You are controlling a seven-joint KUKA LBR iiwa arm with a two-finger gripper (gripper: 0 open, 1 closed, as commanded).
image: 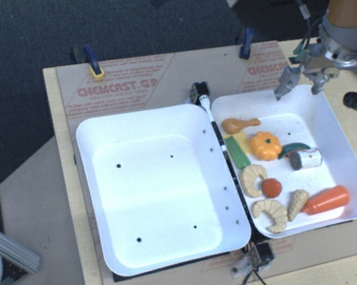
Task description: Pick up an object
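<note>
Looking down on the desk, I judged the crowding in the right bin to be the main risk: the toys lay packed along its left and near parts, so a descent could have landed between two of them and closed on nothing, or nudged one against its neighbour. The orange pumpkin sat touching the green strip, with the drumstick just beyond it on the far side. The red tomato lay against a pale croissant-like pastry, and another pastry lay beside the peanut-shaped piece and the carrot near the near rim. A rounded toy like the pumpkin, I thought, could have squirted out of the fingers. The left bin offered no target.

The arm reached in from the right, its orange band at the far right corner, wrist pointing down. The pincer hung released, its two fingers spread apart with nothing between them, above the far rim of the right bin, well apart from every toy.
</note>
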